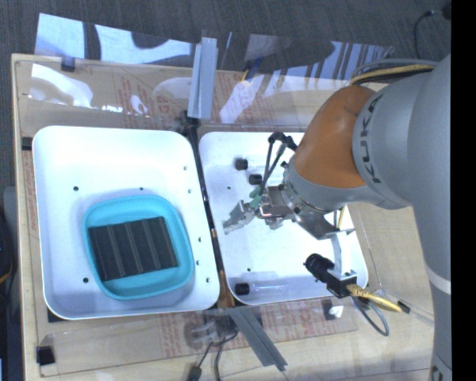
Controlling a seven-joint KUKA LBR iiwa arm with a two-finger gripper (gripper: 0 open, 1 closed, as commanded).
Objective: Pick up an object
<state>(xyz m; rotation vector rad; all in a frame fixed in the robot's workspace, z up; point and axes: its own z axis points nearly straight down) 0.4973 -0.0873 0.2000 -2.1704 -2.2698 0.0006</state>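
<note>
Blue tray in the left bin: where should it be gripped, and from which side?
Likely the right rim of the blue tray, nearest the arm, approached straight from above. It lies flat and looks too wide to span, while its raised rim offers a thin wall to pinch.

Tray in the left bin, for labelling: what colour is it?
Light blue tray with dark ribbed inside; camera view.

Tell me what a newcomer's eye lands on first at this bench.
The grey arm with its orange band dominates, reaching in from the right over the right bin, its tool near the bin's middle. Next comes the turquoise tray with a dark ribbed insert, lying in the left bin. A clear tube-like item lies near the right bin's front edge.
</note>
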